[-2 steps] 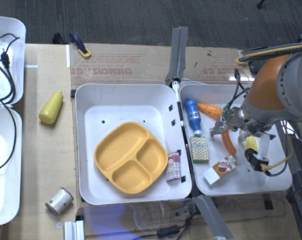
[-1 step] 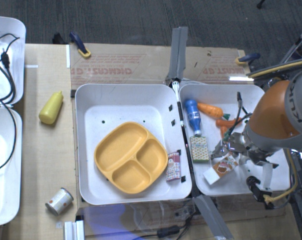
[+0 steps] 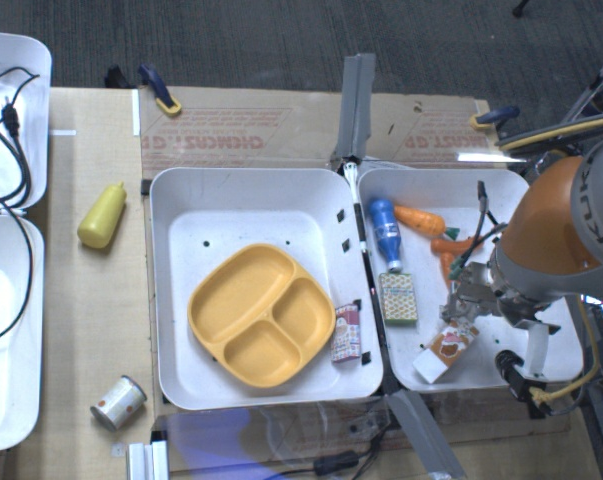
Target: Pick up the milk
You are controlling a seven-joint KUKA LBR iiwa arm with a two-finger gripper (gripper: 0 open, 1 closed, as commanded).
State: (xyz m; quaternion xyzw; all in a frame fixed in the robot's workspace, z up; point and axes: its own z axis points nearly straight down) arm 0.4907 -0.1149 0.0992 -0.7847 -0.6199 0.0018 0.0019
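Note:
A small white and orange-brown carton (image 3: 446,351), which looks like the milk, lies on its side near the front of the right bin (image 3: 561,363). My gripper (image 3: 465,308) hangs just above the carton's upper end, reaching in from the right under the orange wrist band (image 3: 551,223). I cannot tell whether it touches the carton.
The right bin also holds a blue bottle (image 3: 384,230), carrots (image 3: 421,218) and a green box (image 3: 398,298). A yellow divided plate (image 3: 261,314) and a small pink-white box (image 3: 347,333) sit in the left bin. A mustard bottle (image 3: 102,216) and a can (image 3: 118,401) lie on the bench at left.

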